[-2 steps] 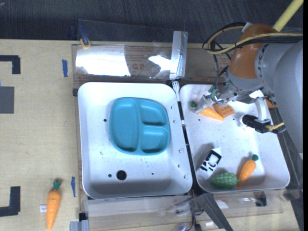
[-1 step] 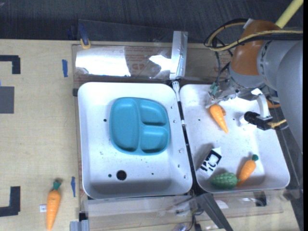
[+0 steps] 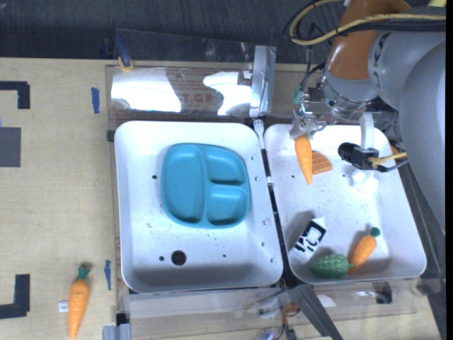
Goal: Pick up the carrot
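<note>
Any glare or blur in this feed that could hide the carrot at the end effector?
Camera view: strong glare on the clear panel behind the left bin; the carrot under the end effector is evenly lit and fairly sharp; the arm at right looks soft.

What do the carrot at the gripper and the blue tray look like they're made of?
Carrot at the gripper: probably moulded plastic or rubber, a toy; even orange, smooth matte skin. Blue tray in the left bin: likely hard plastic; one flat colour, rounded moulded compartments, soft sheen.
</note>
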You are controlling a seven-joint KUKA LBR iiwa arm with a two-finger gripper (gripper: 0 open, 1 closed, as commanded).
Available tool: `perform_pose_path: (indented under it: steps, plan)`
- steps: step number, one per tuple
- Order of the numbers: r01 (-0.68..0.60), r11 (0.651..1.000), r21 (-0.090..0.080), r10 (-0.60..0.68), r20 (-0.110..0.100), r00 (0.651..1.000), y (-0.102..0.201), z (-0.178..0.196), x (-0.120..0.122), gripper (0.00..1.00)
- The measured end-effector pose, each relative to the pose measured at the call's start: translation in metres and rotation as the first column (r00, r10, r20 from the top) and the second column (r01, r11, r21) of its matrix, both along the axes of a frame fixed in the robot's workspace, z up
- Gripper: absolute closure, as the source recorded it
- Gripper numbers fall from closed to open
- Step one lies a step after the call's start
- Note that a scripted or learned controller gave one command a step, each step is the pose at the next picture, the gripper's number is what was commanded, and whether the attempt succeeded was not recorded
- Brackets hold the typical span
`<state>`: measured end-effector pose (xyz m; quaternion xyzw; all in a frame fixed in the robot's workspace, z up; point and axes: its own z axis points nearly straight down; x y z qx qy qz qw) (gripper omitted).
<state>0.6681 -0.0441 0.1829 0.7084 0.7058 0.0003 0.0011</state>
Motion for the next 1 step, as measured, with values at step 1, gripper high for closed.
perform_pose_path:
  steps: [1]
  plan:
    - [-0.003,1.0,-0.003,0.003,-0.002,1.0,0.0002,0.006,0.0008,1.0]
